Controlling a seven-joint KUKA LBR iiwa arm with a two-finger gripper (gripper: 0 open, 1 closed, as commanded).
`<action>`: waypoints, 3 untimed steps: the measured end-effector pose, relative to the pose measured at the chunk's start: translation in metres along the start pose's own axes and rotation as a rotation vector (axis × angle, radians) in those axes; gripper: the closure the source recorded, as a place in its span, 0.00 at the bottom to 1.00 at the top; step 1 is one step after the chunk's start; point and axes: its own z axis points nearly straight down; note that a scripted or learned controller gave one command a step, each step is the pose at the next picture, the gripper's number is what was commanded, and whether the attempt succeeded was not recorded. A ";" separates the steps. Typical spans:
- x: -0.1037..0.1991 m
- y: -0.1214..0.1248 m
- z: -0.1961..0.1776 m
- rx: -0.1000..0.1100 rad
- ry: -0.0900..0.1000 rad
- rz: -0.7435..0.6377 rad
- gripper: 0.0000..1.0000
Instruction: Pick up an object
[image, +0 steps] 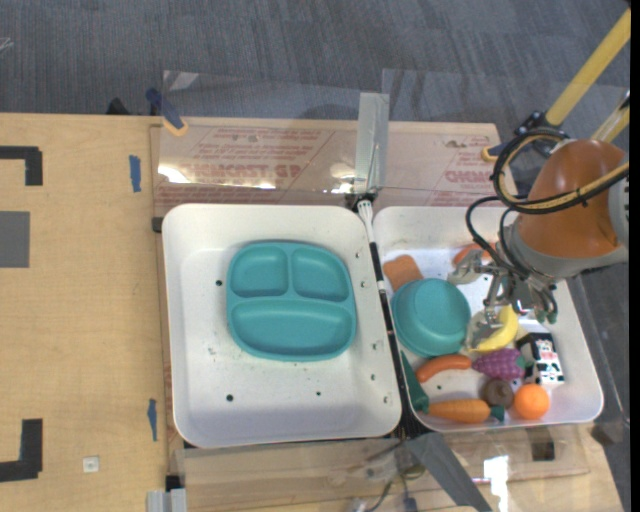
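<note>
The left bin (190, 300) is white and carries a teal divided plate (291, 300). The right bin (580, 390) is white too. In it, a teal bowl (431, 315), an orange-red block (402, 270), a yellow banana (500, 330), a purple bunch of grapes (498, 364), a red-orange sausage (443, 367), an orange carrot (459, 410), an orange ball (532, 401) and a black-and-white die (546, 361) with red spots. The arm (575, 200) shows orange above grey, with black cables. The table (70, 300) is pale tan with black marks and blue tape bits.
</note>
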 end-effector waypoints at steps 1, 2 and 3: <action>0.058 -0.019 0.000 -0.005 0.008 0.022 0.00; 0.060 -0.059 0.013 -0.011 0.036 0.094 0.00; 0.047 -0.047 0.013 -0.010 0.036 0.085 0.00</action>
